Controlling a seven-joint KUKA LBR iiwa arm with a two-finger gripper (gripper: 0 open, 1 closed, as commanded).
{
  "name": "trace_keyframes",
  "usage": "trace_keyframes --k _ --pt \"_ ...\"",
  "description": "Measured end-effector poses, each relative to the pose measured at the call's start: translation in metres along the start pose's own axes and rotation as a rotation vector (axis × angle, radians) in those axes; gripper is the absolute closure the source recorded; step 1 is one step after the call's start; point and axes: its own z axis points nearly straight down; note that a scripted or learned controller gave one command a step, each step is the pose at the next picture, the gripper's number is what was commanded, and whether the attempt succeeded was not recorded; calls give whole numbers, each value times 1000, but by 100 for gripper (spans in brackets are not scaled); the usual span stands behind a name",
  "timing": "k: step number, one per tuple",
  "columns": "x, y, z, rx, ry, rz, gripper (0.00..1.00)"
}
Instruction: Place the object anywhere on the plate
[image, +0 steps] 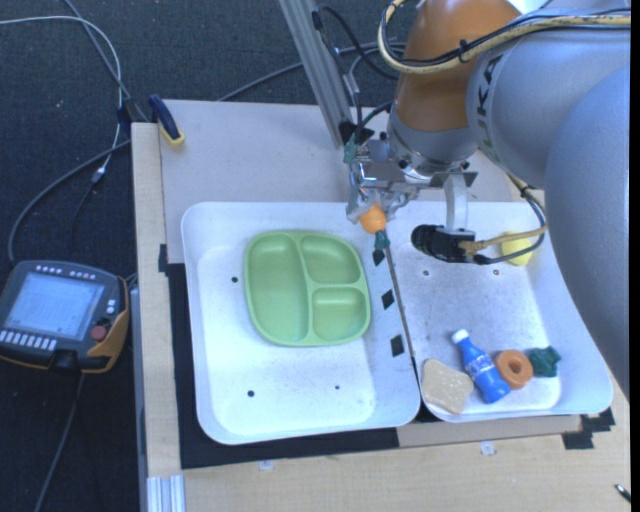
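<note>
A grey robot arm with an orange band reaches in from the right, above two shallow white bins set side by side. Its gripper (372, 210) hangs over the far end of the divide between the bins. A small orange object (373, 218) sits at the tips of the gripper, apparently pinched between them, lifted above the bin rims.

The left bin (290, 400) holds one light green plate (305, 287) with three compartments, lying flat near the middle. The orange object is just beyond the plate's far right corner, not over it.

The right bin (500, 300) holds five loose things. One blue bottle with a white cap (479, 367), one tan bread-like piece (446, 386), one orange ring (514, 368) and one dark green piece (544, 360) cluster at the near edge. One yellow item (517, 247) lies at the far side, beside a black part of the arm.

One teach pendant (60, 317) rests on the floor at left.
</note>
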Motion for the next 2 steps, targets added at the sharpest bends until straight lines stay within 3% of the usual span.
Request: trace_keyframes --k 1,2 --pt "59 24 12 -3 1 -1 100" --pt "55 24 11 -2 -1 4 0"
